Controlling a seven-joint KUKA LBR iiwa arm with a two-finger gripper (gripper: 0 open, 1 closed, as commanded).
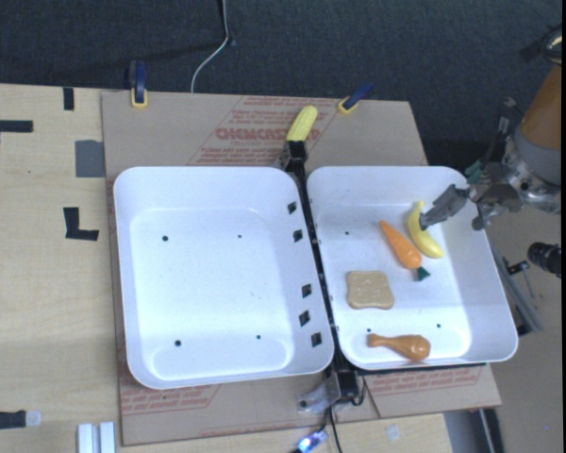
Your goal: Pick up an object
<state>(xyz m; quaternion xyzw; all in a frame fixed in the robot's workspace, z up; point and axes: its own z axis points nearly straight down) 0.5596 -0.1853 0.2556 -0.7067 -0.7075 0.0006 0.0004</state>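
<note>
Banana [423, 231] partly hidden behind gripper [459, 208] finger; grip state unclear; arm cut off at right edge.

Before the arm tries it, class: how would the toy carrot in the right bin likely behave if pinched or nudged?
The carrot looks like smooth, hard plastic, so probably stiff, light and slippery. Its tapered, rounded body may roll. It lies against the banana, so a nudge would likely shift both.

Two bins sit side by side on the bench, and in the right bin [481, 291] a banana [423, 231] lies toward the far right with a carrot [400, 244] just left of it, a bread slice [369, 291] nearer the middle, and a drumstick [399, 345] along the near edge, the gripper [460, 206] hanging beside the banana.
</note>
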